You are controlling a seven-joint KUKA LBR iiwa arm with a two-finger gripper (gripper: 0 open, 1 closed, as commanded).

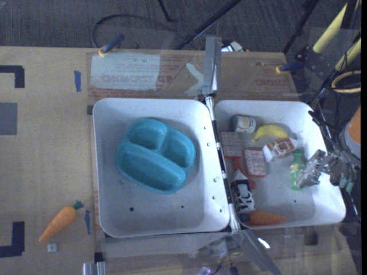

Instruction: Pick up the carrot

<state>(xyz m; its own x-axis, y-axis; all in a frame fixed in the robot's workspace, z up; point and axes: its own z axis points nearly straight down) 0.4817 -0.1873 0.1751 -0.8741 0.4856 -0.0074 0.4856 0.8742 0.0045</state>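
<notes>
The carrot (266, 217) lies on its side on the floor of the right bin (330, 208), close against the front wall at roughly 6 o'clock within that bin, its tip pointing toward 3 o'clock. Its thick end sits just beside a dark carton (243, 195) that leans along the divider. That position against the wall likely leaves little room for a finger on the near side.

The pincer (310, 173) hangs inside the same bin at about 3 o'clock, beside a green item (296, 173), well apart from the carrot. Whether its fingers are apart or together cannot be told; the metal parts blur together. Nothing is visibly held.

Other contents crowd the upper half of the right bin: a banana (269, 132), a small can (243, 123) and several red-and-white packets (256, 161). They appear dropped loosely, overlapping one another.

The left bin (109, 119) carries a blue divided plate (155, 154), set near its centre.

A second carrot-shaped toy (58, 222) rests outside the bins on the tabletop (40, 153), at about 8 o'clock of the view.

The tabletop is pale wood marked with black corner brackets and blue tape. Beyond it at 12 o'clock, dark carpet, cables and stand legs are visible.
</notes>
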